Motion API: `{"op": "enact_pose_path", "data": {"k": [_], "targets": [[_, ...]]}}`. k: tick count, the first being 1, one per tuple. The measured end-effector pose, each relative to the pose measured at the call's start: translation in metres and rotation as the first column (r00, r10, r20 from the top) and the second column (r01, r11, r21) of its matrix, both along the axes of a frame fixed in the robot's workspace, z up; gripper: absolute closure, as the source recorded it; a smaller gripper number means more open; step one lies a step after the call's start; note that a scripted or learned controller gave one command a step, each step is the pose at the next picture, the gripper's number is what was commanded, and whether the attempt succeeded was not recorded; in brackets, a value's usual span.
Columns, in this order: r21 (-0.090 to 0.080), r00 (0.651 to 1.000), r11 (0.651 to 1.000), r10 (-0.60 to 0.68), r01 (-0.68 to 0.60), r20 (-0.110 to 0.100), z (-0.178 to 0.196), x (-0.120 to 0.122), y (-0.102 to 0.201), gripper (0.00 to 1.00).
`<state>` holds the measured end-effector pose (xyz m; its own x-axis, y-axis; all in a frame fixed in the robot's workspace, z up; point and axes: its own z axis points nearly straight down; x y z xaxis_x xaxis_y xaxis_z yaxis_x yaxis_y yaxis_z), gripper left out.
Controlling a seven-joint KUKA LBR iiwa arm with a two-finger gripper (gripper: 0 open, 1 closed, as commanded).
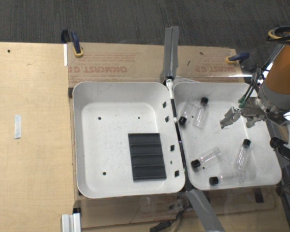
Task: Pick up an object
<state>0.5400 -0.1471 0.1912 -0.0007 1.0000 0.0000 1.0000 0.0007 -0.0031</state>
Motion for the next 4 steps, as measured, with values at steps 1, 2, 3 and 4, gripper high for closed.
{"op": "enact_pose_path", "data": {"k": [1, 2, 3, 4], "targets": [[-0.001, 0.994, 0.994, 0.111, -0.111, 0.002, -0.058, 0.051, 0.024, 0.0], [-0.004, 0.995, 0.995, 0.102, -0.102, 0.001, -0.099, 0.072, 0.049, 0.0], [-0.003, 0.995, 0.995, 0.099, -0.099, 0.002, -0.09, 0.073, 0.048, 1.0], [-0.002, 0.992, 0.992, 0.127, -0.127, 0.002, 0.015, 0.119, 0.094, 1.0]]}}
